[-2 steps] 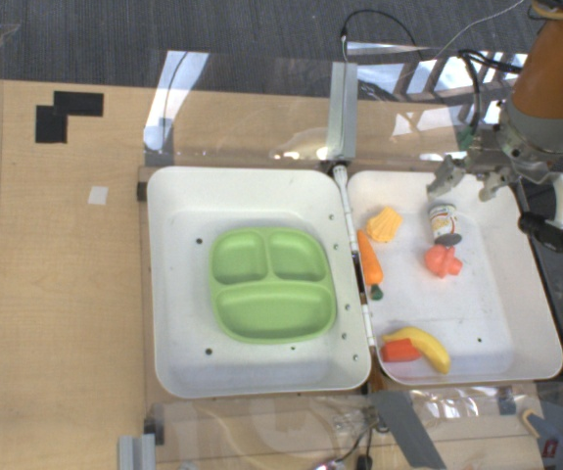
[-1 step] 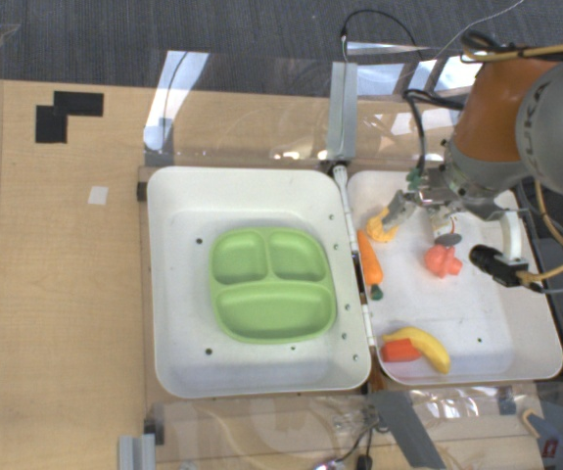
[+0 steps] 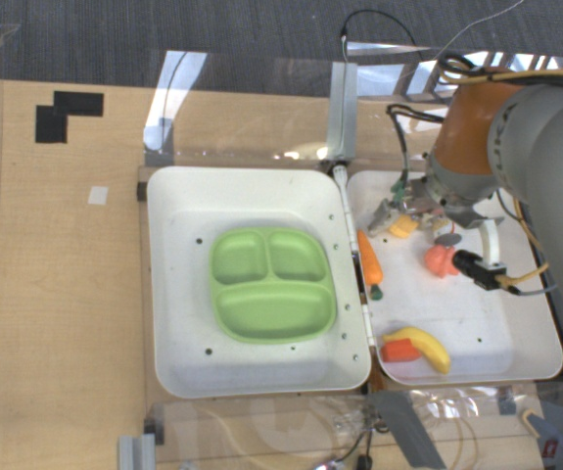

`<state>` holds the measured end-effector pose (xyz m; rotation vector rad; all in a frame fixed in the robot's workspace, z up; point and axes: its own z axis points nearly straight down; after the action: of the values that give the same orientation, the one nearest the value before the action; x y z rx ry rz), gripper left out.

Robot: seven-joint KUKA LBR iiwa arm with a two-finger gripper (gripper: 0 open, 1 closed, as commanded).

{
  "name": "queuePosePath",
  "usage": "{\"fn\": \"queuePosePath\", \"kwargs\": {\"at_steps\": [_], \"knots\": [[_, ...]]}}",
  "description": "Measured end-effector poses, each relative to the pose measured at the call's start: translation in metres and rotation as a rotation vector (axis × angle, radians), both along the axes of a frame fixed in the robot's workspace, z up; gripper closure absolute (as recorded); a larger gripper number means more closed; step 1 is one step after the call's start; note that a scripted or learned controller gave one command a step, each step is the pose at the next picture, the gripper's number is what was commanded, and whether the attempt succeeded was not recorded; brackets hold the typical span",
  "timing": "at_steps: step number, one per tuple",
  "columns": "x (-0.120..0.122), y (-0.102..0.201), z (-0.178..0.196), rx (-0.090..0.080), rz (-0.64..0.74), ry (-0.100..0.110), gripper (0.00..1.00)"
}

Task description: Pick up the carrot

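Note:
The carrot [image 3: 368,258] is orange with a green tip. It lies lengthwise along the left wall of the right bin [image 3: 516,360], with the green end toward the front. My gripper [image 3: 405,207] hangs over the back left part of that bin, just right of and behind the carrot's orange end. It sits directly above a small yellow item [image 3: 401,228]. The gripper and the carrot stand apart, and I see nothing of the carrot in the gripper.
A pink-red toy [image 3: 441,260] lies right of the carrot. A yellow banana [image 3: 428,347] and a red piece [image 3: 398,352] lie at the right bin's front. A green divided plate [image 3: 271,284] rests in the left bin [image 3: 178,262]. Cables hang by the arm.

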<state>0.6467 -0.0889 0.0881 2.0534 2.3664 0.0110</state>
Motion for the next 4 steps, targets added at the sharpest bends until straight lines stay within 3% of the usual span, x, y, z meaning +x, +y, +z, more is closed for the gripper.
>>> {"fn": "queuePosePath", "kwargs": {"at_steps": [1,2,3,4], "knots": [[0.002,0.001,0.01,0.001,0.002,-0.003,1.0],[0.024,0.061,0.114,0.001,-0.195,0.007,1.0],[0.023,0.061,0.113,0.001,-0.195,0.009,0.0],[-0.001,0.074,0.139,0.002,-0.435,0.011,0.0]]}}
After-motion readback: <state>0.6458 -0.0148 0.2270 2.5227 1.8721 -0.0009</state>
